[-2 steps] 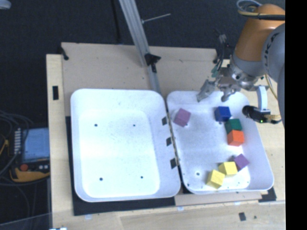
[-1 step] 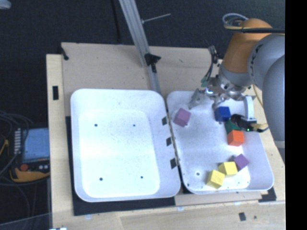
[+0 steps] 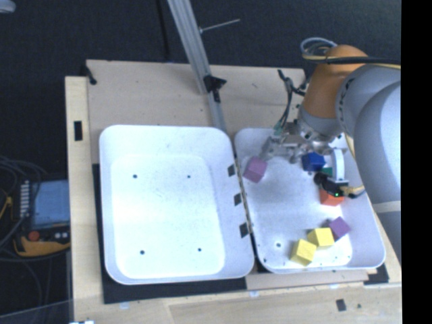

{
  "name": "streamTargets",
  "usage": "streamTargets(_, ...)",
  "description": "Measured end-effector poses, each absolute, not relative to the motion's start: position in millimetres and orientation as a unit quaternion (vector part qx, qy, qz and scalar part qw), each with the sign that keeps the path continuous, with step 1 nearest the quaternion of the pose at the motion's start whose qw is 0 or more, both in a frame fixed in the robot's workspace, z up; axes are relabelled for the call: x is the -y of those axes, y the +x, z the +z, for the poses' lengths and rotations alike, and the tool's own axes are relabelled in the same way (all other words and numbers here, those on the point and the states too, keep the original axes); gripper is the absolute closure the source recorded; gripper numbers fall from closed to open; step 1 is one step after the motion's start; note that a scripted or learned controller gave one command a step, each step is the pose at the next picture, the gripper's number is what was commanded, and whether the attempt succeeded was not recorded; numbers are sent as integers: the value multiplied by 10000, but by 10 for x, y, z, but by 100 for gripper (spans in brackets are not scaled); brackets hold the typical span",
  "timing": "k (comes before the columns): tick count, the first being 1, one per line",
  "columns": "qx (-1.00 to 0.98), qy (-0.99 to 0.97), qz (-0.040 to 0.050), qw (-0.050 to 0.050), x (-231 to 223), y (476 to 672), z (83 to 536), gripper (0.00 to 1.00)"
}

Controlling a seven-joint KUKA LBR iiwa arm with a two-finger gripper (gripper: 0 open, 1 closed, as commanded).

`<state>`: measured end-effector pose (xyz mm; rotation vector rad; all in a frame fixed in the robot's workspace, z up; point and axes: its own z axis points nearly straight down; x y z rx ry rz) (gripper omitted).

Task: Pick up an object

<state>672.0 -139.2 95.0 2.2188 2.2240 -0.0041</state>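
The gripper (image 3: 264, 155) reaches toward nine o'clock in the right bin (image 3: 283, 248); its fingers seem to grip the pink block (image 3: 254, 170), though blur leaves this unsure. Two yellow blocks (image 3: 312, 244) and a purple block (image 3: 339, 227) lie toward five o'clock.

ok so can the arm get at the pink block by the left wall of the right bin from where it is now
Probably yes. The pink block sits alone near the right bin's left wall, with bare floor around it, and the pincer hangs close, just up and to its right. The nearby wall could crowd one finger.
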Motion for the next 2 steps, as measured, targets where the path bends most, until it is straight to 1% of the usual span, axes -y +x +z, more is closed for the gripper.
streamTargets(1,-7080,7062,12,35,1403,6742,1101,100)
streamTargets(2,-7069,7074,17,35,1515,6741,1662,100)
